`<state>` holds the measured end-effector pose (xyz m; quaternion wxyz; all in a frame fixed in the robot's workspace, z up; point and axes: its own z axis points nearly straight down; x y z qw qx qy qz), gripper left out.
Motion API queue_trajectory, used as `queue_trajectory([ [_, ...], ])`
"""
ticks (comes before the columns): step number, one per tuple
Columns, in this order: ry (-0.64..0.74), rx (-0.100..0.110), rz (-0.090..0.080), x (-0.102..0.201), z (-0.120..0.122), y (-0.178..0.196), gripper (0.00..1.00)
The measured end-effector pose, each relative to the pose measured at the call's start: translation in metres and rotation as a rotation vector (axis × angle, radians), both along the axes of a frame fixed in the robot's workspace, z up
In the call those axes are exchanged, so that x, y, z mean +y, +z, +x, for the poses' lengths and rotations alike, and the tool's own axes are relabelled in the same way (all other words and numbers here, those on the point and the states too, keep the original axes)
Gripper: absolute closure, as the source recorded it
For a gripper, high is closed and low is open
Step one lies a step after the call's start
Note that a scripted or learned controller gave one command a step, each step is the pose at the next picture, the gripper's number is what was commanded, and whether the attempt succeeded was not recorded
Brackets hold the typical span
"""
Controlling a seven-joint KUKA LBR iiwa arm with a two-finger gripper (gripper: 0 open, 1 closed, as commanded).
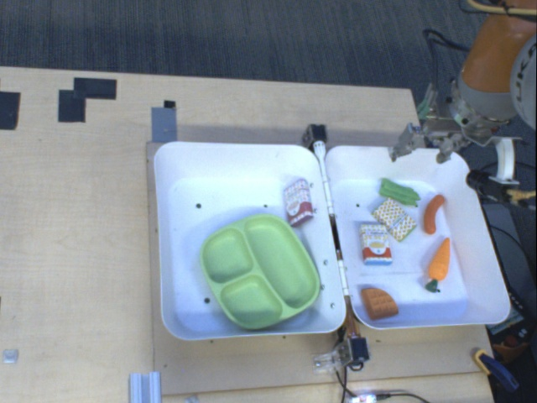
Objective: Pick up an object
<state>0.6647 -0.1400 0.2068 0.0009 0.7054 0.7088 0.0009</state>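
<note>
The gripper (pixel 426 145) hangs above the far edge of the right bin (pixel 482 250), its fingers spread apart, holding nothing; a green pod (pixel 398 191) lies near.

bench (pixel 75 225) | light wood | left bin (pixel 180 175) touching right bin (pixel 482 259)

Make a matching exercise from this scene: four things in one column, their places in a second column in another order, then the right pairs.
Things:
1. green tray
2. carrot
3. sausage
4. gripper

Places:
A. right bin, right side, just below the sausage
B. above the right bin's far edge
C. left bin, near half
D. right bin, right side, beside the green pod

Pairs: 1-C, 2-A, 3-D, 4-B
</note>
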Motion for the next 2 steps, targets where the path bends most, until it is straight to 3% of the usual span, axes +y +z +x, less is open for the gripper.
queue_trajectory([
  [1, -0.002, -0.002, 0.000, 0.028, -0.039, -0.121, 0.00],
  [2, -0.001, -0.007, -0.001, 0.028, -0.037, -0.109, 1.00],
])
